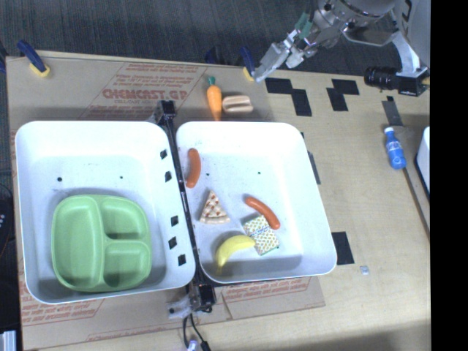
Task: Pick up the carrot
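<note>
The gripper (265, 61) hovers above the tabletop's (365, 196) far edge, whether spread or pressed together I cannot tell. The carrot (213, 99), orange with a green top, lies behind the right bin (311, 196), beside a hot dog bun (237, 105).

carrot (213, 100) behind right bin (311, 196), left of hotdog (237, 105)

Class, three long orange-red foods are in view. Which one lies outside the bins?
The carrot, with its green top, on the brown board beside the hot dog bun. Both sausages lie inside the right bin.
</note>
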Tool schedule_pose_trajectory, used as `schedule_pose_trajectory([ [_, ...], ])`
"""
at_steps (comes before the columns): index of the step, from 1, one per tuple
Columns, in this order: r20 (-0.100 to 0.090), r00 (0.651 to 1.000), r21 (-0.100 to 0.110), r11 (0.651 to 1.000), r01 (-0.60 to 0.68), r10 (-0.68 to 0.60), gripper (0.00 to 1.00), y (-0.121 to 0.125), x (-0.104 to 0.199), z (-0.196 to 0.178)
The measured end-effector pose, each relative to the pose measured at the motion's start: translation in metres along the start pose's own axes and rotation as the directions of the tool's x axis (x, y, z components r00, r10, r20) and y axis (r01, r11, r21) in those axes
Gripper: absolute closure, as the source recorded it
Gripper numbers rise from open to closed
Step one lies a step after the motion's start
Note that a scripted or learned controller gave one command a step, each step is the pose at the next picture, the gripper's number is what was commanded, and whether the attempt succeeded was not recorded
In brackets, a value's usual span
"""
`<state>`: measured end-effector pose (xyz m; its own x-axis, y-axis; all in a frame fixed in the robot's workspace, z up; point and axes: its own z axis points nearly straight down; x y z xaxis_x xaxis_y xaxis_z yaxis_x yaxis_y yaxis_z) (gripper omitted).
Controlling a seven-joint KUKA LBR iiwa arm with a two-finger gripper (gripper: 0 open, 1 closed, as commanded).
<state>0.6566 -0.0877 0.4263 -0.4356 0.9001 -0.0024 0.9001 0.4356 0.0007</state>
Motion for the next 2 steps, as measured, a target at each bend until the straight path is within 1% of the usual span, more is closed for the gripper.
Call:
schedule_pose_trajectory([
  [1,-0.003,0.919,0.007,0.919,-0.394,0.394,0.00,0.010,0.023,0.159],
  [2,-0.001,0.817,0.005,0.817,-0.577,0.577,0.00,0.052,0.109,0.136],
])
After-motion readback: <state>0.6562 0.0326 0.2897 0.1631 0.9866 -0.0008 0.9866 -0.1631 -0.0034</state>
